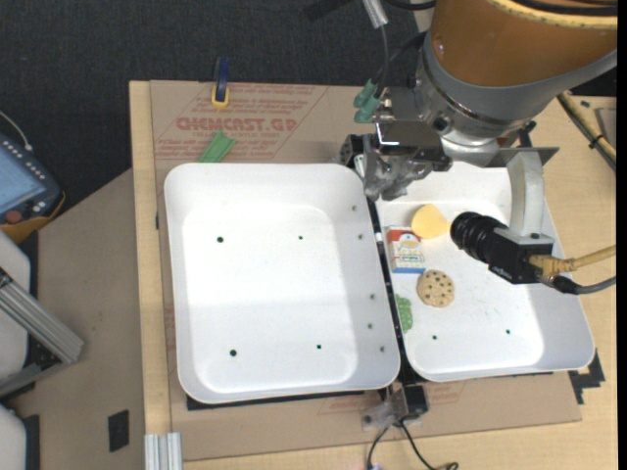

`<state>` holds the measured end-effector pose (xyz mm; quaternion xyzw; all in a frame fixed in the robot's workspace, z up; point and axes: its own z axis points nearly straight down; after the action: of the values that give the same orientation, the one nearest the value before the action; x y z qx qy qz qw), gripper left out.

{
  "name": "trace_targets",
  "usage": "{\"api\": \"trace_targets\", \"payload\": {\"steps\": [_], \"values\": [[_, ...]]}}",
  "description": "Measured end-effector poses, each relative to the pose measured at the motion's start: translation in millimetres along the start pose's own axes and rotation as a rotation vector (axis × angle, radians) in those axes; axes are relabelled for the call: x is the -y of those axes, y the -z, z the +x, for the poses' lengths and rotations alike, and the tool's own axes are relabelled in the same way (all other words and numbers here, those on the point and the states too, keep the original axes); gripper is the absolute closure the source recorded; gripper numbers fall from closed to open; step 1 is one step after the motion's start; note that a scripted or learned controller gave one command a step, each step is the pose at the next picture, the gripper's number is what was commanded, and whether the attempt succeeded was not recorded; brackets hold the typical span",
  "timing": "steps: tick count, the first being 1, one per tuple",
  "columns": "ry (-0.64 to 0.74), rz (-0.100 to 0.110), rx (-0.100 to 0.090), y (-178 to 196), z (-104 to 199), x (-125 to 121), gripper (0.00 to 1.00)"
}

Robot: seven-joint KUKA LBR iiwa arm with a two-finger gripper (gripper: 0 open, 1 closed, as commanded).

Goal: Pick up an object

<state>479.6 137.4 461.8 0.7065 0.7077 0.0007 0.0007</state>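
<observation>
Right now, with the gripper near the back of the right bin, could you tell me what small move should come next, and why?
Probably a short shift toward the camera and down. The gripper hangs at the right bin's back left corner, by the divider, and nothing shows between its fingers. The nearest things, a yellow piece and a small carton, lie just in front of it, with a cookie beyond.

Both bins [265, 292] looked like smooth white plastic with a slight sheen. Under them lay a matt brown cardboard sheet [245, 116] printed in red. The arm's band [519, 18] was glossy orange, its wrist [470, 106] smooth grey metal. At 3 o'clock in the right bin, the cookie [436, 288] looked rough and speckled, the yellow piece [429, 221] smooth and matt.
</observation>
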Motion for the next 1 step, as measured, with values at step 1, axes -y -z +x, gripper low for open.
{"api": "trace_targets", "payload": {"steps": [1], "values": [[0.003,0.000,-0.001,-2.8,41.7,0.5,1.00]]}}
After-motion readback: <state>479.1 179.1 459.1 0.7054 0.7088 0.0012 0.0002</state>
